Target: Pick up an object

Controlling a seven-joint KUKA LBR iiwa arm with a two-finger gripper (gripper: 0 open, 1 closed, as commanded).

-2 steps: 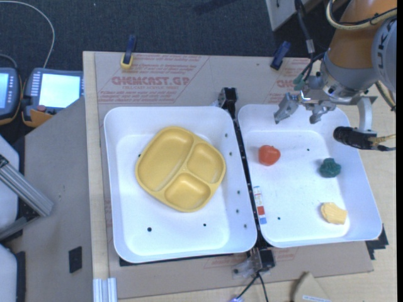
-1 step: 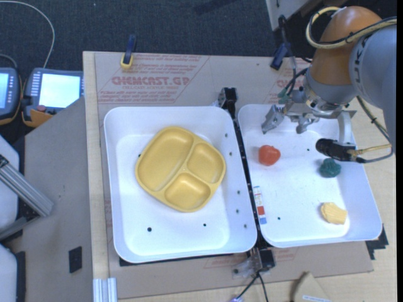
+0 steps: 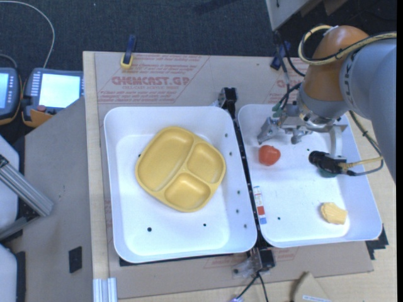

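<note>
A small red object (image 3: 269, 155) lies in the right bin (image 3: 296, 222), near its left wall. A yellow lump (image 3: 334, 213) rests toward that bin's near right corner. My gripper (image 3: 281, 134) hangs over the far left part of the right bin, just beyond the red object and slightly to its right. Its fingers (image 3: 266, 132) are spread apart with nothing between them. The grey arm with its orange band (image 3: 330, 49) reaches in from the right.
The left bin (image 3: 126, 219) holds a yellow divided plate (image 3: 181, 167) in its middle. A black part with a cable (image 3: 326, 162) hangs beside the wrist over the right bin. A black clamp (image 3: 228, 97) sits at the far end of the divide between the bins.
</note>
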